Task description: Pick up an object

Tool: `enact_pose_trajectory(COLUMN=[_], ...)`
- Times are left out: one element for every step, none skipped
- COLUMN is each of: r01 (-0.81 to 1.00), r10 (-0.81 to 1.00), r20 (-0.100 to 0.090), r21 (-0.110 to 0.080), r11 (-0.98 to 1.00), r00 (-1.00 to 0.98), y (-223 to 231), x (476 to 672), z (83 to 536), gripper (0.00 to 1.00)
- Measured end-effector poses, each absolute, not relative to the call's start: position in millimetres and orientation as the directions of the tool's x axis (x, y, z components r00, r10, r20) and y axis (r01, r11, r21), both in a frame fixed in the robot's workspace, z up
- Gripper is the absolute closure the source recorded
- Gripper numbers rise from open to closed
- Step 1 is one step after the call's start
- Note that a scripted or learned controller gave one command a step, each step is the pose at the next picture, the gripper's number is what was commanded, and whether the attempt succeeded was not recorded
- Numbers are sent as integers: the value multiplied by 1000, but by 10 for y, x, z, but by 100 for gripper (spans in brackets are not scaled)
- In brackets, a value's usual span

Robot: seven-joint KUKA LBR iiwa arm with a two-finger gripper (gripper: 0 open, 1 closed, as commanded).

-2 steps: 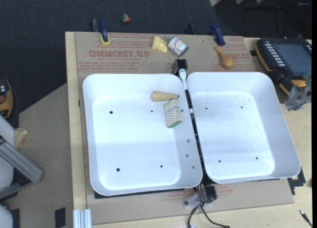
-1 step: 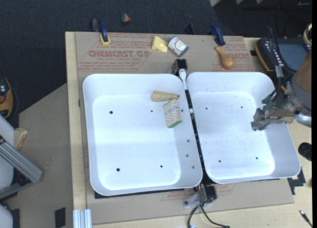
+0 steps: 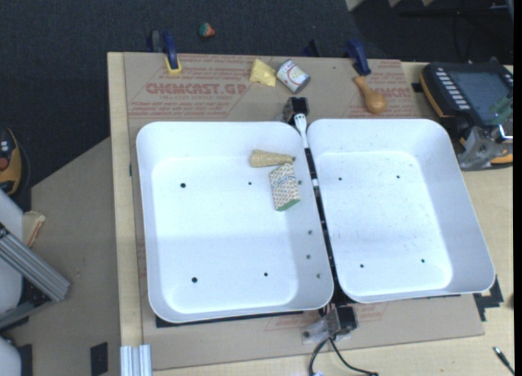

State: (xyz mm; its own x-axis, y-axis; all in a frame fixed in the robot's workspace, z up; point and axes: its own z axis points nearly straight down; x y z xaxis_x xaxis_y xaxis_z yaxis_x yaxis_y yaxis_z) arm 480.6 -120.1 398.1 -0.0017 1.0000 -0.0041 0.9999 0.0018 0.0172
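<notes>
Two objects lie in the left bin (image 3: 163, 227), near its far right corner. A tan cone-shaped piece (image 3: 270, 158) lies on its side. Just below it and touching or nearly touching sits a small patterned green-and-white block (image 3: 284, 186). The right bin (image 3: 457, 227) sits beside it, across a dark centre seam.
On the cardboard behind the bins lie a yellow wedge (image 3: 263, 73), a small white can (image 3: 293, 76) and a brown wooden pear-shaped piece (image 3: 371, 96). Blue clamps (image 3: 170, 50) hold the board's far edge. A black handheld pendant (image 3: 471, 89) rests at the far right.
</notes>
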Motion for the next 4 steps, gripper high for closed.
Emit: enact_pose_trajectory(r01=[1000,1000,1000,1000], r10=[1000,1000,1000,1000], r20=[3,0,0,4], r21=[-11,15,-4,-10], r11=[4,5,-8,16], r00=[-4,-5,8,-16], y=[-937,-593,-1224,322], x=[5297,5176,4769,4780], z=[2900,4106,3775,2874], gripper=[100,100,100,100])
